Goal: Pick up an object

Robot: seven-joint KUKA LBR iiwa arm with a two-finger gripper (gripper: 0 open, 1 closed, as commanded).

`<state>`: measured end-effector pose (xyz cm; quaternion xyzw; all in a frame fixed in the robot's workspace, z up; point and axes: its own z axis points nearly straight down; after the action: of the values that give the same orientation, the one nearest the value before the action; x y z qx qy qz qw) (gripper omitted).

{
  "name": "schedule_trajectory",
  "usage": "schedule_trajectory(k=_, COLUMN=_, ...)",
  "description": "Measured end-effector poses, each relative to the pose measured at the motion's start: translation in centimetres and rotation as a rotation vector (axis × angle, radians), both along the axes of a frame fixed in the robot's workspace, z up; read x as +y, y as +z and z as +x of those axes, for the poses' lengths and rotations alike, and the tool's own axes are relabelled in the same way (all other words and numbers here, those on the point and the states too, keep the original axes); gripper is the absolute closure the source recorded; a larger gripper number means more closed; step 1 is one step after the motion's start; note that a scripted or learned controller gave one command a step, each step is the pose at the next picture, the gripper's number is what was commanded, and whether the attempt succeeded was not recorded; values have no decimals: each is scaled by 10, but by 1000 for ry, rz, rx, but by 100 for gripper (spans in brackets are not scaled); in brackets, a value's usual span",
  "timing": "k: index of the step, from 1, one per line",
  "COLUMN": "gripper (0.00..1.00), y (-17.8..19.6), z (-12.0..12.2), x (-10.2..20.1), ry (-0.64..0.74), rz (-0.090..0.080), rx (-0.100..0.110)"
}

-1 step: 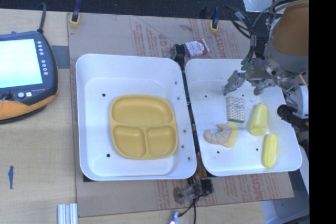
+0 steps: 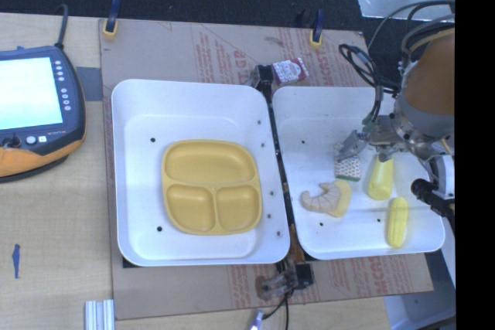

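Yellow block (image 2: 380,178) lies in the right bin (image 2: 309,236); the pincer (image 2: 357,144) hovers beside it, grip unclear, and must next descend.

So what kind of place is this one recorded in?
Probably a robotics lab bench: two white bins clamped side by side on board, a teach pendant at the left, and the arm's claw over small objects.

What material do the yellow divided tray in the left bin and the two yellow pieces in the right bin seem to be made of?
The divided tray looks like moulded plastic with a matte finish: even yellow colour, rounded compartment walls, soft highlights. The two yellow pieces also look like smooth plastic, perhaps toy food, with plain colour and rounded ends; they are too small to be sure. Both bins appear to be white plastic with a slight gloss.
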<state>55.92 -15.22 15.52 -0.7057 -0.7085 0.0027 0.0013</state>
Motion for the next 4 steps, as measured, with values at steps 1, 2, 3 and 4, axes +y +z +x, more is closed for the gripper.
schedule_trajectory(k=1, gripper=0, y=-60, z=-5, x=25, ry=1, rz=-3, rx=-8)
schedule_trajectory(k=2, gripper=0, y=-60, z=-43, x=32, ry=2, rz=-4, rx=-14)
schedule_trajectory(k=3, gripper=100, y=-49, z=-43, x=29, ry=3, rz=-8, rx=-13)
schedule_trajectory(k=4, gripper=0, y=-49, z=-43, x=29, ry=3, rz=-8, rx=-13)
